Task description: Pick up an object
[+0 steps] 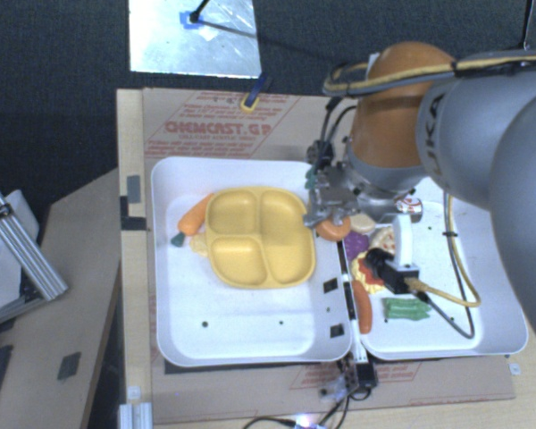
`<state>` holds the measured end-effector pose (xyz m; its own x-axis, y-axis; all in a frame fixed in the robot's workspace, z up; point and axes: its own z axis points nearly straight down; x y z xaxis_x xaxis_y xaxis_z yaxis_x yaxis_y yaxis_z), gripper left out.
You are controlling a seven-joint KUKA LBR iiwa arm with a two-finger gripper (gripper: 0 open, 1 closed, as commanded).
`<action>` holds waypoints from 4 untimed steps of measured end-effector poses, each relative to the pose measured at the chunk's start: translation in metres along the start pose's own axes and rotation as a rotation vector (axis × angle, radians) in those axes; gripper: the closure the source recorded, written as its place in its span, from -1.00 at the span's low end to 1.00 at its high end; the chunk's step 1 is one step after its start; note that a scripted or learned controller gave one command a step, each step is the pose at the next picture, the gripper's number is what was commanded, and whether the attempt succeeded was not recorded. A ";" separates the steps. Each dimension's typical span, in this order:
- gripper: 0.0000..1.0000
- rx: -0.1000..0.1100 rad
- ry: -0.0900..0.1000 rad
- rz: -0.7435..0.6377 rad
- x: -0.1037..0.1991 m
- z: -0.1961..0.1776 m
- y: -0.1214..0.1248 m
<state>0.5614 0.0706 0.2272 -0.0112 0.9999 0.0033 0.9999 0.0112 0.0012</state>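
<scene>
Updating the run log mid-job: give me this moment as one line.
arm: reaching in over bin divider | gripper: low by yellow plate edge | hold: cannot tell | left bin: plate, carrot | right bin: small toys

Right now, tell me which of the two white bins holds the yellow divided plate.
The left bin, farther from the arm, holds the yellow plate. The right bin holds small toy foods instead.
</scene>
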 end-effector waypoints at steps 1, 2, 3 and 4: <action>1.00 0.001 -0.001 0.002 0.043 0.005 -0.003; 1.00 0.000 -0.002 0.009 0.035 -0.003 -0.007; 1.00 0.002 -0.003 0.011 0.035 0.007 -0.021; 1.00 0.000 -0.002 0.007 0.036 0.008 -0.005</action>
